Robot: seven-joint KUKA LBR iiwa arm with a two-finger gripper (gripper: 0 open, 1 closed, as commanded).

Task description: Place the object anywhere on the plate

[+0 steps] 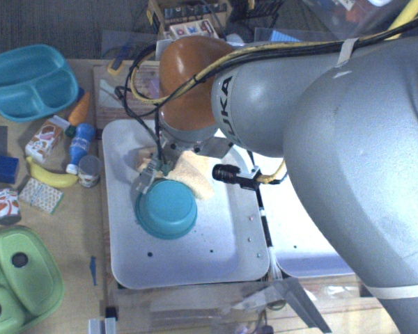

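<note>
A round teal plate (pixel 167 208) lies in the left white bin (pixel 195 263), left of its middle. A pale yellow, sponge-like object (pixel 193 174) rests on the bin floor against the plate's upper right rim. My gripper (pixel 151 172) hangs low over the bin at the plate's upper left rim, just left of the yellow object. A small tan thing (pixel 146 160) shows right behind the gripper, partly hidden by it. The grey arm with its orange band (pixel 188 82) covers the bin's far side.
The arm hides most of the right bin (pixel 313 263). Left of the bins lie a banana (pixel 50 175), a blue bottle (pixel 79 145), a small can (pixel 89 168), a teal divided tray (pixel 29 81) and a green tray (pixel 17 278).
</note>
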